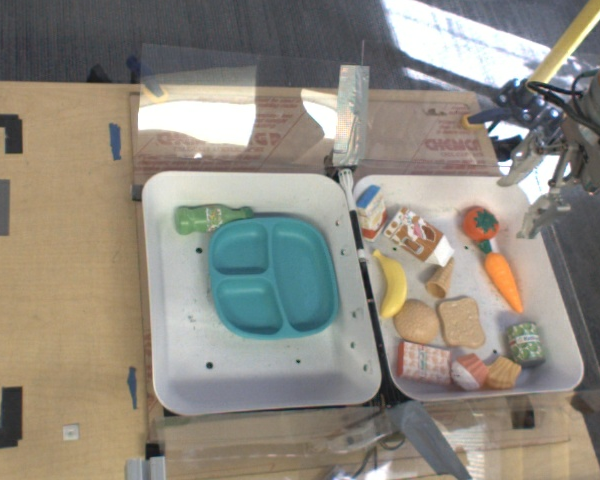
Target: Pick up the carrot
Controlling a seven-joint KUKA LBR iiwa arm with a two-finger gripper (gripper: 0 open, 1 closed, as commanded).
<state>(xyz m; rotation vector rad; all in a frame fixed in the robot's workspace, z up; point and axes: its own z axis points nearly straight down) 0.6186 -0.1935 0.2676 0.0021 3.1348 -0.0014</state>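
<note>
Green can point(525, 342): near corner of the right bin point(565, 313).
Carrot point(502, 277): lying in the right bin, beyond the can, just below a tomato point(479, 223).
Gripper point(542, 193): above the bin's far right edge, empty; open or closed, cannot tell.

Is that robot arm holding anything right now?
No. Its gripper hangs above the right bin's far corner, nothing in it; the carrot lies in the bin.

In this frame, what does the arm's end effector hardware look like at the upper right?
The end effector is pale grey metal with thin fingers. Above it sits a dark cluster of brackets and looping black cables. A yellow bar slants up toward the frame's corner. Finer markings are too blurred to read.
</note>
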